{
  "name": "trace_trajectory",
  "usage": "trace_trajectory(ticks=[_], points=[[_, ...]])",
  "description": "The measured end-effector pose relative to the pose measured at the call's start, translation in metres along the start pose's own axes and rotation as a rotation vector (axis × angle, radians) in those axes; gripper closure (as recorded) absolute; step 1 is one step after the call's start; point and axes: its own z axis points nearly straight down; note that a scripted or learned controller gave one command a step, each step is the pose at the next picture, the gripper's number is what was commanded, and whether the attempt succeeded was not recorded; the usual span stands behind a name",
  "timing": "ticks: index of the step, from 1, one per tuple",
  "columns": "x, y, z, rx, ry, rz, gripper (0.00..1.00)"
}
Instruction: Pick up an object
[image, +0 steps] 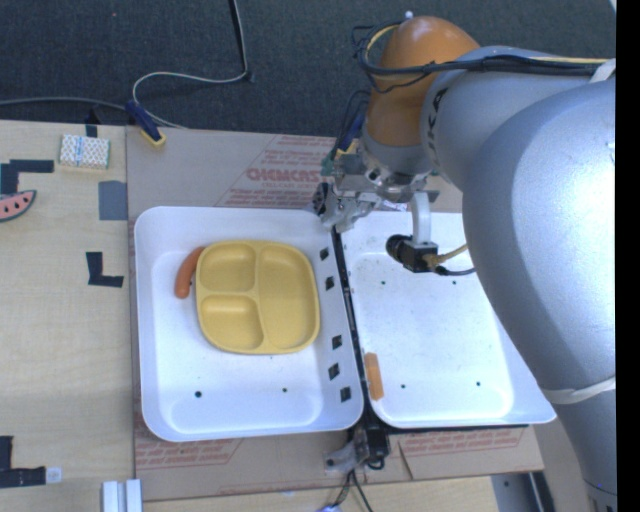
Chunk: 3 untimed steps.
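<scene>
While the pincer is hovering over the bin divider, grip state unreadable, it is risking hitting the wall and missing the carrot.

Red print on cardboard sheet beyond left bin, upside down, roughly "CHEMCAST"; uncertain. Smaller red lines beneath it unreadable.

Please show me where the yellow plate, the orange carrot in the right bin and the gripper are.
yellow plate (258, 297), camera view, centre divider.
orange carrot (373, 376), camera view, its middle.
gripper (340, 203), camera view, its tip.
</scene>
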Motion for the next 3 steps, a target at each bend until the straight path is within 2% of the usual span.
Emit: trace_trajectory(ticks=[1,2,3], points=[[0.0005,-0.0001,0.0002,0.000,0.000,-0.001,0.00],[0.0003,0.0000,-0.0095,0.001,-0.002,-0.002,1.00],[0.0008,-0.0001,-0.0093,0.001,-0.003,-0.003,0.00]])
